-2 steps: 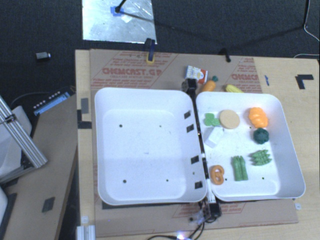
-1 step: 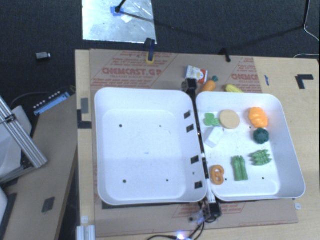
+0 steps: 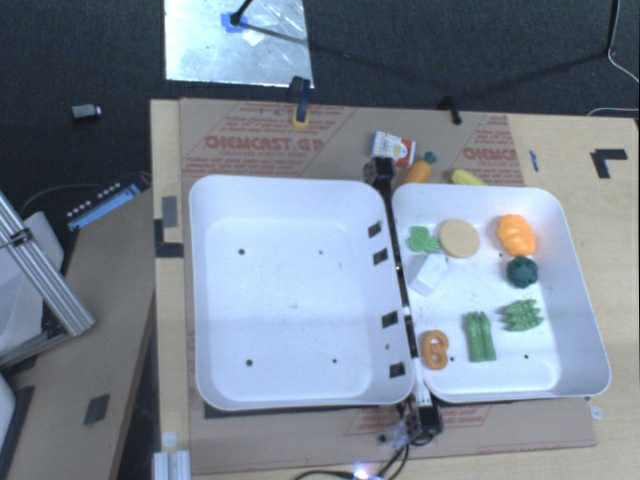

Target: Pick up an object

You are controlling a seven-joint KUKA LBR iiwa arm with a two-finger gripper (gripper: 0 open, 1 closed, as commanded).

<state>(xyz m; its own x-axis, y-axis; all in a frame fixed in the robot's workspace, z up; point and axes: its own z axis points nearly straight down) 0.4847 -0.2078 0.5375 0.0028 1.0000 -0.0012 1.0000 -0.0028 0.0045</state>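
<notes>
The right bin (image 3: 575,298) holds several small toy foods. A tan round disc (image 3: 459,238) lies near its back, with a light green leafy piece (image 3: 423,239) to its left. An orange pumpkin-like piece (image 3: 516,233) sits at the back right, and a dark green round piece (image 3: 521,271) lies just in front of it. A white flat block (image 3: 424,274) lies near the bin's left wall. Toward the front are an orange pretzel-shaped piece (image 3: 434,349), a green asparagus bundle (image 3: 480,335) and a green bean cluster (image 3: 521,315).
The left bin (image 3: 290,288) stands beside the right one, joined by a black clipped divider (image 3: 398,278). Behind the bins on the cardboard lie a carrot (image 3: 417,171), a yellow piece (image 3: 467,178) and a small carton (image 3: 391,147). A shiny sheet (image 3: 235,28) lies on the floor beyond.
</notes>
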